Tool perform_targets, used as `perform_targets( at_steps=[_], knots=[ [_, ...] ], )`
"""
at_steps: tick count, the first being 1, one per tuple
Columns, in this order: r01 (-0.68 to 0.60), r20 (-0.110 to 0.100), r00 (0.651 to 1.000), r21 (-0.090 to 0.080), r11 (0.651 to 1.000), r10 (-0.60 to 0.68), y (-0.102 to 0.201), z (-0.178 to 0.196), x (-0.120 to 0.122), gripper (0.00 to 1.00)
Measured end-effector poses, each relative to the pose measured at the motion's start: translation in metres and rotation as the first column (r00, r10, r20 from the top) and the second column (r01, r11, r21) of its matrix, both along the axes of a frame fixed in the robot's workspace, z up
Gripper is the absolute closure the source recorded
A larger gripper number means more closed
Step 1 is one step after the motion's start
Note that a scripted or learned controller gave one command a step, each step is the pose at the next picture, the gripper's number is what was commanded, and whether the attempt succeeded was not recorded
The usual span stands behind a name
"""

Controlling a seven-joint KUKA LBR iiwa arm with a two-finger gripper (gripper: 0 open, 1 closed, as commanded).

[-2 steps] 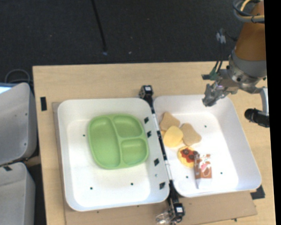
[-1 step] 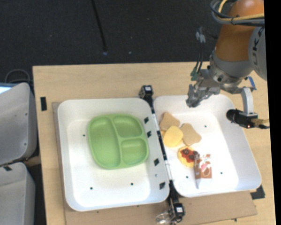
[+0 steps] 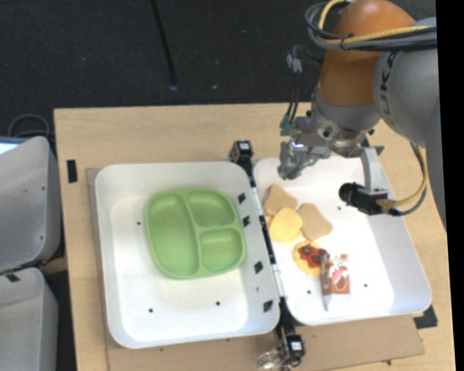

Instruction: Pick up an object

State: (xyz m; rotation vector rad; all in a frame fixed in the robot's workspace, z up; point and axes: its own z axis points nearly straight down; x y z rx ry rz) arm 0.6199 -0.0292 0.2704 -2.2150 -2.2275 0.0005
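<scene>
The gripper (image 3: pixel 290 164) hangs over the far left corner of the right bin (image 3: pixel 392 285); whether its fingers are open or closed I cannot tell. Just beside it lie bread pieces (image 3: pixel 278 199), a yellow disc (image 3: pixel 285 226), and a red packet (image 3: pixel 337 276) whose print is too small to read. A green tray (image 3: pixel 194 232) sits in the left bin (image 3: pixel 126 303) on the table (image 3: pixel 74 135).

No readable text from where I sit.

I can make out no words, brand names, numbers or signs anywhere in the frame. The small packet (image 3: pixel 337 277) at the lower right, lying in the right bin (image 3: pixel 392 289), carries red and dark printing, but it is too small and blurred for me to read any of it.
</scene>
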Motion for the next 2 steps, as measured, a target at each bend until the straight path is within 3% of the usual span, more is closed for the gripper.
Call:
perform_targets(
  at_steps=[2],
  knots=[
    [-0.001, -0.001, 1.000, 0.001, 1.000, 0.001, 0.110, -0.031, -0.014, 1.00]
  ],
)
